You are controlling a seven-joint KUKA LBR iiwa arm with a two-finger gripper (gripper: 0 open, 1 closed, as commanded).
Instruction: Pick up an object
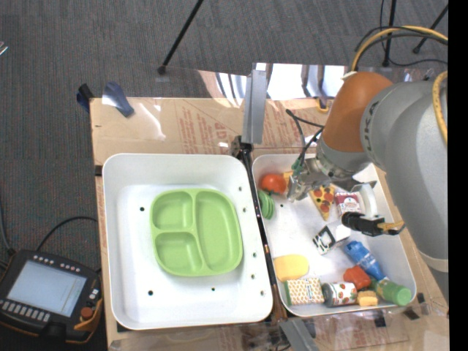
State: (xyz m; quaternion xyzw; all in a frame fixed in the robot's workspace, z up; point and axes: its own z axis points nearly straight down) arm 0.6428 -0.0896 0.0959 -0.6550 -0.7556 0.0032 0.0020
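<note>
Down at the front edge sits a teach pendant point(51, 291) on the floor, left of the bench. Above it, the left bin point(117, 196) carries a green divided plate point(196, 232), lying flat. Over to the right bin point(406, 258), crowded: a yellow block point(291, 266), a patterned box point(305, 291) and a small can point(338, 293) along the near wall, a blue bottle point(363, 257) beside them. At the far end, the gripper point(298, 187) is low between a red tomato-like piece point(274, 182) and a pizza slice point(322, 198), right beside the red piece. Whether its fingers are spread or closed, I cannot tell; the wrist covers them.
</note>
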